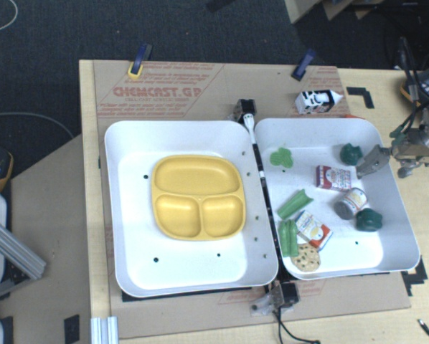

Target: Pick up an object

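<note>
Toys (305, 221) crowded beside gripper (378, 160)

A single fixed camera looked down from above the table (200, 84) at a slant, far enough off to take in both white bins and dark floor beyond the table's far and left edges. The left bin (128, 249), holding a yellow divided plate (198, 196), lay nearest the middle of the view. The right bin (394, 221) sat just beside the left bin, toward the view's right edge.
</note>
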Controlling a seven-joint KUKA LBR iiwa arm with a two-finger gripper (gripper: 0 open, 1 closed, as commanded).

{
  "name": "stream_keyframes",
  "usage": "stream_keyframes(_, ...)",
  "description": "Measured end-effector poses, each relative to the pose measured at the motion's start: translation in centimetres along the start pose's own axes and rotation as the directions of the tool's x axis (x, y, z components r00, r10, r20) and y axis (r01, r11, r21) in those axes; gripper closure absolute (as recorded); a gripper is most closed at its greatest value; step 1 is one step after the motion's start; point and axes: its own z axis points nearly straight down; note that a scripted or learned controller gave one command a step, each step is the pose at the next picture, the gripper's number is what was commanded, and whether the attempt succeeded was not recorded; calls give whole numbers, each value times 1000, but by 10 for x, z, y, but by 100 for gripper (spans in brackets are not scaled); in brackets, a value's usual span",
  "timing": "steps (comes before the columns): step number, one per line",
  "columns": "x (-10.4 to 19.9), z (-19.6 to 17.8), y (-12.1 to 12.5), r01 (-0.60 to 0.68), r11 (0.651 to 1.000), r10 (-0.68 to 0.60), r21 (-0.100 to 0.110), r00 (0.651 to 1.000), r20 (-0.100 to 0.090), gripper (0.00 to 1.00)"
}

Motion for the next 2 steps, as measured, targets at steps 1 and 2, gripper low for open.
stream_keyframes(1,1,-8,3,4,1000,-4,-14,1000,3,0)
stream_keyframes(2,3,42,-7,3,1000,-3,-9,1000,1,0)
